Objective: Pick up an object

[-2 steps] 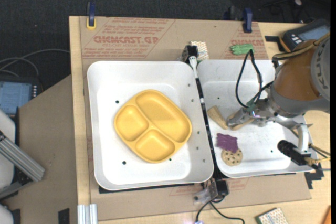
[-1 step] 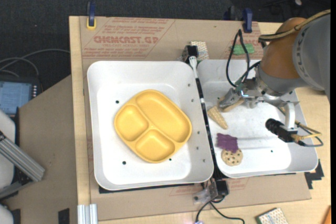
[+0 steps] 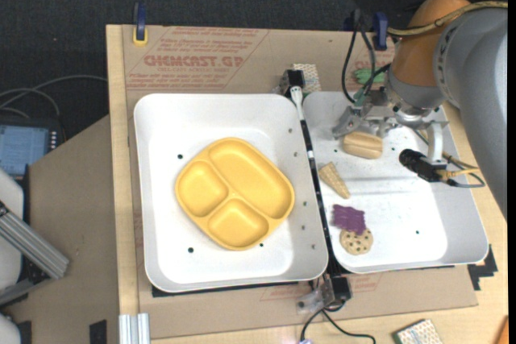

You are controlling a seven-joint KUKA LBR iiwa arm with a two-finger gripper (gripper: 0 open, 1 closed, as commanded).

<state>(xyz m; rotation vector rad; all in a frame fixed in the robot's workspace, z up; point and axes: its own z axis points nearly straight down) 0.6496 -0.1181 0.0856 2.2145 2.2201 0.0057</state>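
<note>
My gripper (image 3: 367,123) is low over the far end of the right bin (image 3: 419,242), reaching in under the orange-banded wrist (image 3: 423,36). A tan bread-roll piece (image 3: 363,146) lies directly beneath it on the near side, touching or nearly touching it. Nearer the front, a tan cone-shaped wedge (image 3: 334,179) lies by the bin's left wall. In front of that sit a purple piece (image 3: 349,217) and a chocolate-chip cookie (image 3: 355,241). None of these is lifted off the bin floor.
The left bin (image 3: 157,133) holds a yellow divided plate (image 3: 234,192). The ridge between the bins (image 3: 310,165) runs just left of the wedge. A black part with cables (image 3: 421,163) hangs right of the roll. The arm's grey body (image 3: 484,76) fills the right side.
</note>
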